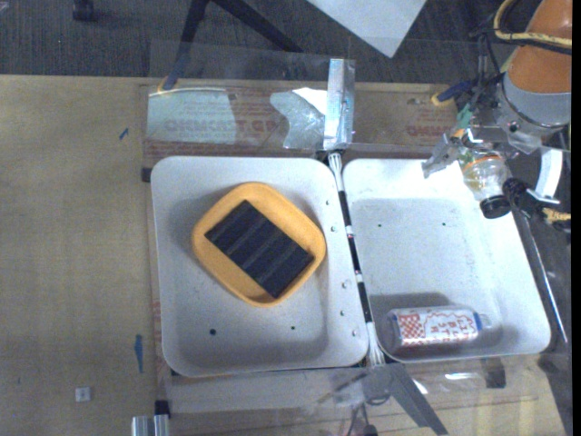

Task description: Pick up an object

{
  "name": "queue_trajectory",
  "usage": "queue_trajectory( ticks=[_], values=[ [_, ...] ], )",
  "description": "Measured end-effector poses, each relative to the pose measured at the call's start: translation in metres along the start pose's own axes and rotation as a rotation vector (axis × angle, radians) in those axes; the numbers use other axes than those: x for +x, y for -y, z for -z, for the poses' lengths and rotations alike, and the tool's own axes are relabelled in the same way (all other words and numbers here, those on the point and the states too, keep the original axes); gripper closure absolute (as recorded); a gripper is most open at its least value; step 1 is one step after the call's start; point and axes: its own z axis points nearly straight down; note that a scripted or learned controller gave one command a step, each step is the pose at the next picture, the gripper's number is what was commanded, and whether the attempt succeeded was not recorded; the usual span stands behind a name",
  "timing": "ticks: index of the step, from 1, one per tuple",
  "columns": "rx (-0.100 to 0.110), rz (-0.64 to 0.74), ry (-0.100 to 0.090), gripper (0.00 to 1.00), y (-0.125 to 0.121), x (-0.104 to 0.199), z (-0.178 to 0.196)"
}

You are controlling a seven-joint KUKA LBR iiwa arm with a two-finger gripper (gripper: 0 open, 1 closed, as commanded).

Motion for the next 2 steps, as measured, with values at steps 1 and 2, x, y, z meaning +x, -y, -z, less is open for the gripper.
queue_trajectory(
  ticks=[1,2],
  values=[
    [-0.003,0.351,0.001,0.00,0.043,0.013,-0.110],
    [-0.008,0.336,0.003,0.00,-0.003,-0.006,-0.146]
  ],
)
